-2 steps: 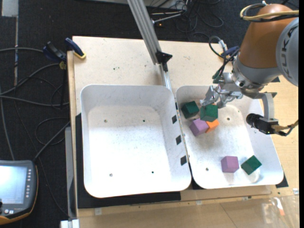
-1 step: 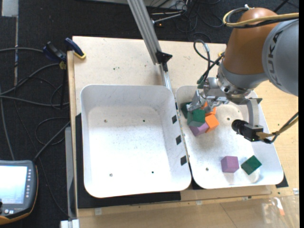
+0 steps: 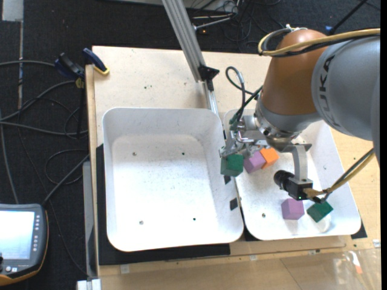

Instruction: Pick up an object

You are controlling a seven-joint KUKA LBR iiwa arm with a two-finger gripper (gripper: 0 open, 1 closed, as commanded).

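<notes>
Matte green block (image 3: 232,164) pinched between gripper (image 3: 232,157) fingers, at right white plastic bin's (image 3: 341,213) left wall. Pale purple cube (image 3: 254,161) and orange cube (image 3: 269,156) just beside it; second purple cube (image 3: 292,208) and dark green cube (image 3: 319,211) near front edge.

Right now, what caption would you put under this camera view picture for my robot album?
Robot arm's gripper at a green block in the right bin, beside purple and orange blocks.

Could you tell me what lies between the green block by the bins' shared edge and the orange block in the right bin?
In the camera view, a purple block sits between the green block and the orange block.
</notes>
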